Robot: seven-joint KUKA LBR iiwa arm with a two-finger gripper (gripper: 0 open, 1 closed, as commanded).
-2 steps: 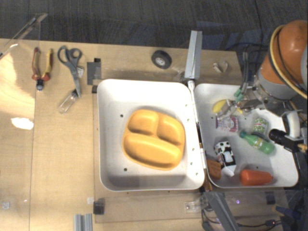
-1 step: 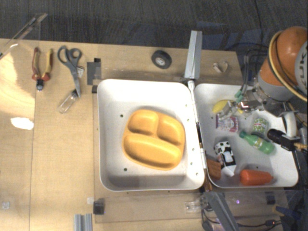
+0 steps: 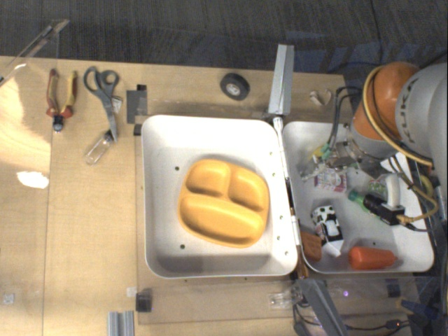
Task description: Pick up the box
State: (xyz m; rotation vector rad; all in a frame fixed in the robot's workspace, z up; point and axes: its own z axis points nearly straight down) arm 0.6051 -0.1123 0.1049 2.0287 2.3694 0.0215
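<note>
White plastic forms both bins on the wooden worktop [image 3: 84, 222]. The left bin [image 3: 159, 187] holds one large yellow moulded tray [image 3: 224, 201], lying near its middle. The right bin [image 3: 302, 137] holds the small clutter. The box [image 3: 330, 181], a small pinkish-white pack, lies in that bin's upper left part. The gripper [image 3: 336, 158] hangs low over the bin, just above the box in the frame, on the grey arm [image 3: 427, 110] that comes in from the upper right with its orange band [image 3: 386, 93]. Cables and the wrist hide its tip, so whether the gripper is spread or pressed together cannot be told, nor whether it touches the box.

Below the box sits a black-and-white toy [image 3: 326, 224]. A brown piece [image 3: 311, 246] lies at the bin's lower left corner, and an orange-red lump [image 3: 372, 257] lies along the bottom wall. A green marker [image 3: 365, 200] lies to the right of the box.

On the worktop at the upper left lie red-handled pliers [image 3: 60, 96] and scissors [image 3: 105, 96]. A tape roll [image 3: 235, 86] lies above the left bin.
</note>
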